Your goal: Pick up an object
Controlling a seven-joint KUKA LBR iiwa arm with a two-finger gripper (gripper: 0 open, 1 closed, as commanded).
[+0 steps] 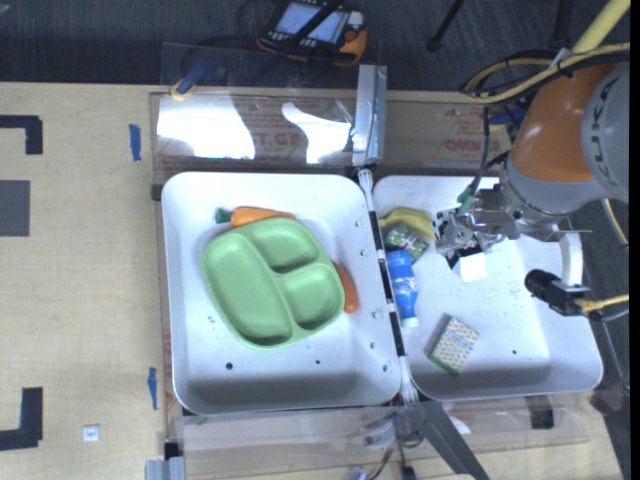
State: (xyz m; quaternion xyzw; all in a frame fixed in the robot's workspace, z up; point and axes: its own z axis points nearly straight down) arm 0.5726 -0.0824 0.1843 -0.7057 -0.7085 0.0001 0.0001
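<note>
Jaws: can't tell open vs closed. Tip is dark clutter from this angle, and I can't say if anything sits between them.
Gripper (462,238): low over rt bin, back-left area, pointing toward view left.
Arm (560,138): comes in from view right, orange band over rear-right corner of rt bin.
Right bin (520,353): white, shallow, 4 items, all in its left half or mid.
White block (472,266): small, just in front of gripper tip in view. Nearest obj to it; touching or apart, can't tell.
Yellow-green packet (405,228): back-left of rt bin, just left of gripper, near the divider.
Blue bottle (402,286): lying flat along the divider, just in front of packet, long axis running front-back.
Patterned pad (453,344): front-mid of rt bin, tilted, apart from bottle and well apart from gripper.
Left bin (185,308): white, beside rt bin, rims meeting at divider.
Green plate (270,283): 3 compartments, mid of left bin, turned at an angle.
Orange piece (262,214): pokes out behind plate's back edge, partly hidden by it.
2nd orange piece (347,290): at plate's right edge, mostly hidden.
Clear panel (250,128): upright behind bins, strong glare.
Pendant (312,28): handheld unit w/ screen, on dark floor behind panel.
Bench (80,268): tan top, blue tape bits and black marks at view left.
</note>
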